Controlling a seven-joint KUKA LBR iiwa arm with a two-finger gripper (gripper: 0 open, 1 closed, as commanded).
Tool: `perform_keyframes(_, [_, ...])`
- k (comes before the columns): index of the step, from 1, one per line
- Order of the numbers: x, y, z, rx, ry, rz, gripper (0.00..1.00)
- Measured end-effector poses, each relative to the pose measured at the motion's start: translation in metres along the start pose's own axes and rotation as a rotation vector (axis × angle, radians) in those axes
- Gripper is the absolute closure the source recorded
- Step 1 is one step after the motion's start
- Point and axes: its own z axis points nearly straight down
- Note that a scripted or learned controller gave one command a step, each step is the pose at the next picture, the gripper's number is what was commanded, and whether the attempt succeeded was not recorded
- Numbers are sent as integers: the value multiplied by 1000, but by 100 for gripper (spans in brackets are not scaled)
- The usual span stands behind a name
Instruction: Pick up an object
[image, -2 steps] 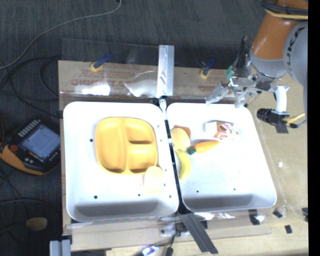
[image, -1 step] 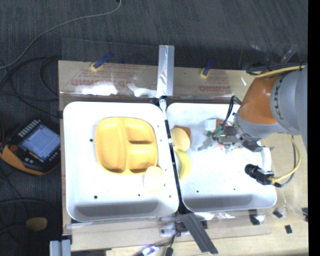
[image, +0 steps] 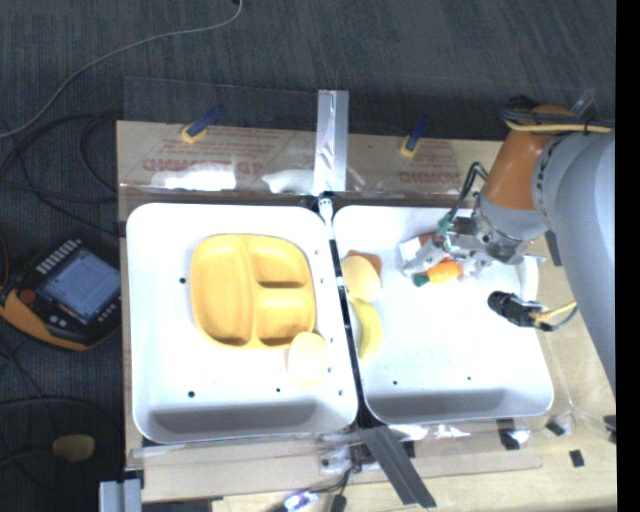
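My gripper (image: 440, 256) is low in the right bin (image: 460, 370), near its back right part. A small orange piece with a green tip (image: 441, 271) lies right under it, partly covered by the gripper. A pale peach-coloured round fruit (image: 362, 273) rests against the bin's left wall. A yellow curved piece (image: 367, 327) lies just in front of that fruit. The arm's orange band (image: 520, 170) comes in from the back right.
The left bin (image: 160, 400) holds a yellow divided tray (image: 250, 288) and a pale round item (image: 307, 354) at the tray's front right corner. A ridge between the bins (image: 340, 310) separates them. A handheld pendant (image: 65, 290) lies off the bench at left.
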Motion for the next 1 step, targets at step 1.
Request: perform_keyframes(1, [0, -2, -6, 7, -2, 0, 100])
